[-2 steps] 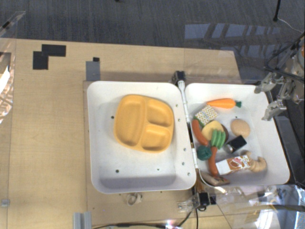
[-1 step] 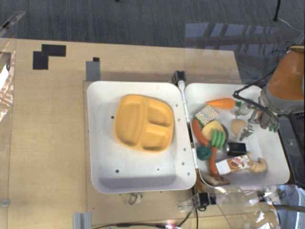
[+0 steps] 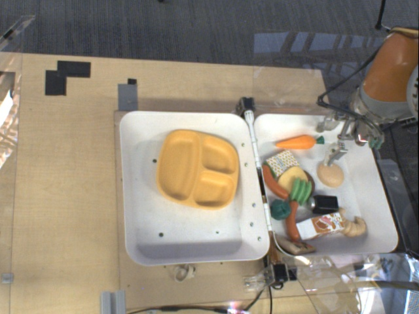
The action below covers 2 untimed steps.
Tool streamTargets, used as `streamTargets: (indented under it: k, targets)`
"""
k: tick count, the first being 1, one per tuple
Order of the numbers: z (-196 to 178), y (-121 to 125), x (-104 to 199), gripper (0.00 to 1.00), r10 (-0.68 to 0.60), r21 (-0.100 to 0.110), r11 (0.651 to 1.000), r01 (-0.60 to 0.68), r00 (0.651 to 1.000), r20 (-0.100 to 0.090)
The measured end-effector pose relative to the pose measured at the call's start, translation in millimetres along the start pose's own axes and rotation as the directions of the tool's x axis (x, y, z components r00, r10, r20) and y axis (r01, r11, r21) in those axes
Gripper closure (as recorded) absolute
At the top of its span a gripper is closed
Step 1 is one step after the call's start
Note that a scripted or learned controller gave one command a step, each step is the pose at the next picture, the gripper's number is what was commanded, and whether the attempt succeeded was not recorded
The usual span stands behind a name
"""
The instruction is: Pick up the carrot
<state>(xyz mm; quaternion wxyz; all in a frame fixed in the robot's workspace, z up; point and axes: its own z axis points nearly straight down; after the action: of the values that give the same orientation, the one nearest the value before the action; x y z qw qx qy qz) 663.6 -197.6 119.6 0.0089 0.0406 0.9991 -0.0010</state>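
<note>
The carrot is orange with a green top. It lies on its side near the back of the right bin, with the green end pointing right. My gripper hangs just to the right of that green end, above the bin's back right part and apart from the carrot. A round beige item sits right below the gripper. Nothing shows held in the gripper.
The right bin also holds a patterned block, a green piece, a red sausage, a teal item, a black item, a sauce bottle and a beige peanut shape. A yellow divided plate lies in the left bin.
</note>
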Motion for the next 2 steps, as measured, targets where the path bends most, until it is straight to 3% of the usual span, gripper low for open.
streamTargets:
  k: [1,2]
  targets:
    - [31,62,15,0.0,0.017,-0.003,1.0,-0.017,1.0,-0.005]
    - [31,96,17,0.0,0.074,-0.001,0.997,-0.074,0.997,-0.008]
